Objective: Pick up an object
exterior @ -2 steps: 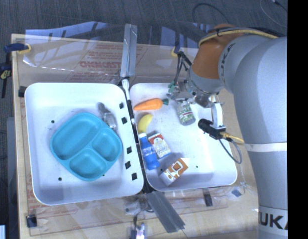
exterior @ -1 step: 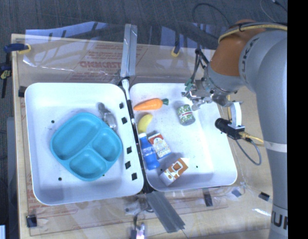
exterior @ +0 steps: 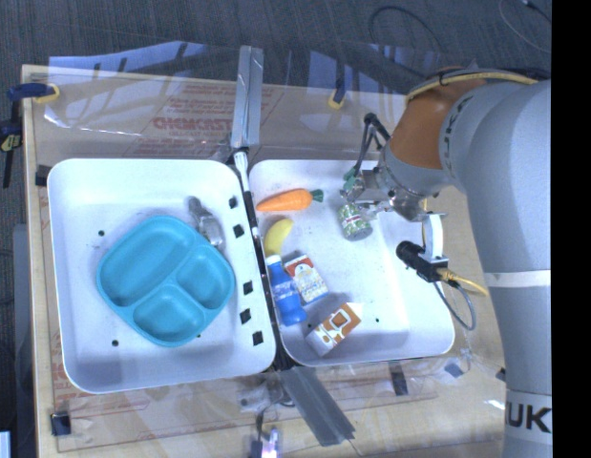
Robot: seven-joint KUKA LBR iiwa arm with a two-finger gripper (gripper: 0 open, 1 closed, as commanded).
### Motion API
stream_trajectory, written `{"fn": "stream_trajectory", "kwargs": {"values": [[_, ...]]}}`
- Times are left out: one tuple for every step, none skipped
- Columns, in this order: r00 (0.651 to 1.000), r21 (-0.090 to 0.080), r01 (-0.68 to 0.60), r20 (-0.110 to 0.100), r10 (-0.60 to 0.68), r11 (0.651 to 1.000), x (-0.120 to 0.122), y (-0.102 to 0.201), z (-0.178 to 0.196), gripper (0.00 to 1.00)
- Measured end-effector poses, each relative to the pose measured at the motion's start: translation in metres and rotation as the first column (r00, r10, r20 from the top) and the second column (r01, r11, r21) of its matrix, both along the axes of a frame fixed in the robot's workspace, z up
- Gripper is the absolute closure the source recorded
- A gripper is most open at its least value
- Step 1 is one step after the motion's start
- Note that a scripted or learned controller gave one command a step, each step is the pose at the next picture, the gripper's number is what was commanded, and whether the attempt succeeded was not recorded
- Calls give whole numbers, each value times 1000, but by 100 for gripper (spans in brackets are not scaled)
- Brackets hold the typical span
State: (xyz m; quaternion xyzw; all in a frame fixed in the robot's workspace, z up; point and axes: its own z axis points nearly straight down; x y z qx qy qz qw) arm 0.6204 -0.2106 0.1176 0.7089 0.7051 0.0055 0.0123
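Gripper [exterior: 355, 219] sits low in the right bin [exterior: 410, 337], near its upper middle, hanging off the grey arm [exterior: 486, 160] that comes in from the right with the orange band [exterior: 421, 127] just above the wrist. Finger state can't be told from this angle; a small greenish, speckled thing sits right at the tip, too blurred to say if it is an object or part of the tool, or if anything is gripped.

Right bin contents, all lying loose on the floor: carrot [exterior: 285, 199] at upper left, pointing left toward the divider, green end toward the gripper and near it but apart. Yellow lemon-like piece [exterior: 278, 232] just below the carrot. Blue bottle [exterior: 284, 289] lying along the left wall, white cap up. Small red-and-white carton [exterior: 306, 280] just beside the bottle, touching or nearly. Orange-and-white box [exterior: 334, 326] lower down, tilted, near the bottom wall.

Left bin [exterior: 75, 351]: blue divided plate [exterior: 166, 280] with three compartments, tilted on the floor. Grey metal piece [exterior: 205, 223] at its upper right edge, too small to name.

Black cable with plug [exterior: 424, 263] hangs from the wrist over the right bin's right side.
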Motion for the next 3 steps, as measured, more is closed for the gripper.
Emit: {"fn": "stream_trajectory", "kwargs": {"values": [[999,-2,-53,2,53,999,1,2,-6,0],[998,-4,-57,5,57,998,2,2,7,100],[998,-4,-57,4,57,998,2,2,6,0]]}}
